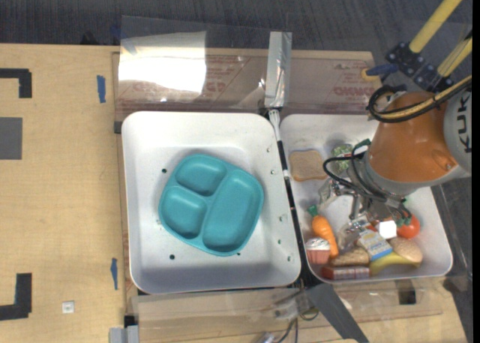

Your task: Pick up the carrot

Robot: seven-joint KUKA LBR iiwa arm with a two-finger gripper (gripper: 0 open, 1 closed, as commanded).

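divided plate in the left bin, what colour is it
Teal, plain with no pattern; the divided plate shows clearly in the camera view.

1. The carrot [323, 230] is a small orange toy piece, tapered, with a rounded body and a pale green tip at its upper end
2. It lies flat on the floor of the right bin, its long axis running roughly from 11 o'clock down to 5 o'clock, green end toward 11
3. It sits in the bin's lower left part, around 7 o'clock from the bin's centre and near the wall shared with the left bin
4. Its lower end touches the clutter of other toy foods heaped along the bin's 6 o'clock edge
5. Nothing grips it; it rests on the bin floor
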